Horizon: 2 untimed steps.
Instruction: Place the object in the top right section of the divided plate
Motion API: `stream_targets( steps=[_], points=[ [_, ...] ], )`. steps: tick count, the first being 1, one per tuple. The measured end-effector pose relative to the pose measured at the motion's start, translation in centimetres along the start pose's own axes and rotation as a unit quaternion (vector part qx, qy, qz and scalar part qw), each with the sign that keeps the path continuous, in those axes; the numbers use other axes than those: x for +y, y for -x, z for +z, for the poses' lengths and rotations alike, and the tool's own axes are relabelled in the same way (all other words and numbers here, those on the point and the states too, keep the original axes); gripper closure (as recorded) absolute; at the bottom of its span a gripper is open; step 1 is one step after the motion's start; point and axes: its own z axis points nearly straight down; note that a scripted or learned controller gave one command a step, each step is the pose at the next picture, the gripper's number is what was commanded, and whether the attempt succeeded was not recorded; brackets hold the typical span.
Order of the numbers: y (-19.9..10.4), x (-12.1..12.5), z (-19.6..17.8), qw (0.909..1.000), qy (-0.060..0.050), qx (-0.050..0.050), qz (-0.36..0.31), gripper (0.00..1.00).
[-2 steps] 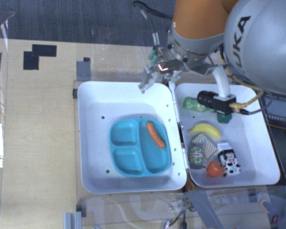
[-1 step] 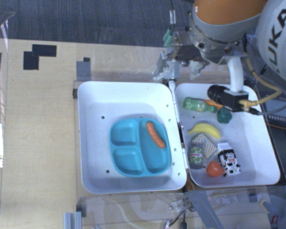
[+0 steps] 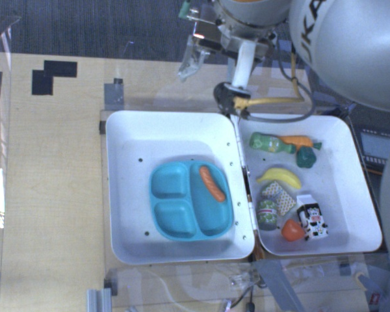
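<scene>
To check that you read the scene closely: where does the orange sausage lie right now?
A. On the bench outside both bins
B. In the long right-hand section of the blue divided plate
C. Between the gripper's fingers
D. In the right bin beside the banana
B: the orange sausage lies slantwise in the long right-hand section of the blue divided plate, which sits in the left bin, apart from the banana in the right bin.

Large dark letters "KA", the visible end of a brand name, run up the grey arm casing (image 3: pixel 351 31) at the upper right; no other writing can be read on the bins' contents
</scene>
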Motion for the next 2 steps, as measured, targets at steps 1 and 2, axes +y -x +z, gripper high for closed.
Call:
stream_targets(
  steps=[1, 2],
  points=[
    [-0.5, -8.0, -0.1, 0.933, -0.001, 0.001, 0.36, 0.0],
    [-0.2, 0.1, 0.0, 0.9562, 0.0, -0.001, 0.293, 0.0]
  ],
)
